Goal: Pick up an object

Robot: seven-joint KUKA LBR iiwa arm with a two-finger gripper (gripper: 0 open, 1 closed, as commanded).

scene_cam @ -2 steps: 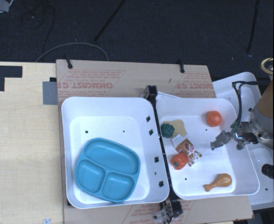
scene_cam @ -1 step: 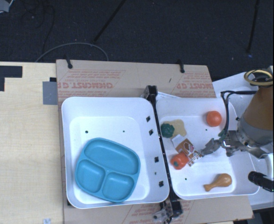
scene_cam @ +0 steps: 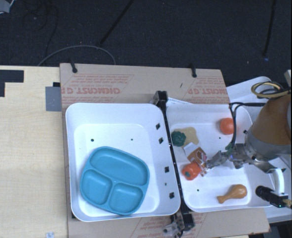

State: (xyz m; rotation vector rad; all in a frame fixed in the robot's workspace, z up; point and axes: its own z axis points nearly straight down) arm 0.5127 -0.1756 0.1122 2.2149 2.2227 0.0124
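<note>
Dark carpet with loose cables lay behind a pale wooden bench (scene_cam: pixel 22 143), and on it sat a sheet of cardboard (scene_cam: pixel 136 83) with two white bins side by side. At nine o'clock, the left bin (scene_cam: pixel 111 115) held a blue tray (scene_cam: pixel 115 180) with three parts. At three o'clock, the right bin (scene_cam: pixel 208 118) held small toys. A grey arm (scene_cam: pixel 270 133) reached in from the right edge, and its gripper (scene_cam: pixel 205 165) pointed toward the middle of that bin. The tips were down by a small brown and white block (scene_cam: pixel 197 155) and a red toy (scene_cam: pixel 190 171) that sat just below it, at about seven o'clock in the bin. I could not tell if the tips were apart or closed, or if they had hold of anything. An orange ball (scene_cam: pixel 226 126) sat at one o'clock, a green lump (scene_cam: pixel 179 138) on a tan patch (scene_cam: pixel 188 134) sat at ten o'clock, and a tan toy shaped like a chicken leg (scene_cam: pixel 232 193) lay at five o'clock. The red toy looked small, light and hard, maybe smooth and a bit slippery. It seemed best to pinch it across its round middle so it would not pop out.
</note>
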